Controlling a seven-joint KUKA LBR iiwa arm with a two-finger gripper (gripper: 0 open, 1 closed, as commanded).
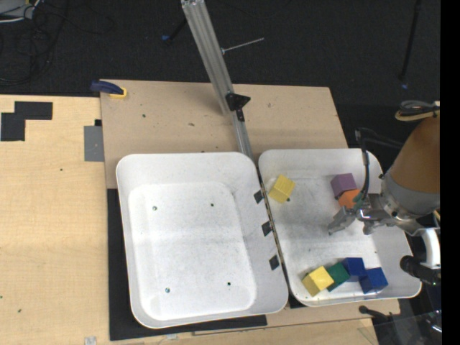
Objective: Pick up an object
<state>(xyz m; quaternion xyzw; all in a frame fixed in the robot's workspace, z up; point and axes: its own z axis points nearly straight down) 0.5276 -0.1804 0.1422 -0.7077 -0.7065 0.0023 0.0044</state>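
Note:
In the right bin [388, 257], my gripper [352, 226] hangs low over the floor, open, with nothing between its fingers. Touching its upper side is a small orange block [348, 199], and a purple block [343, 184] lies just behind that. A yellow block [282, 188] rests near the bin's left wall. At the bin's front edge sit a yellow block [317, 279], a green block [336, 274] and two blue blocks [353, 267] [373, 280], packed close together.
The left bin [190, 239] lies beside the right one, joined by black clips [266, 228]. A slanted aluminium bar [214, 56] rises behind the bins. The arm's grey body and orange band [420, 167] overhang the right bin's right edge.

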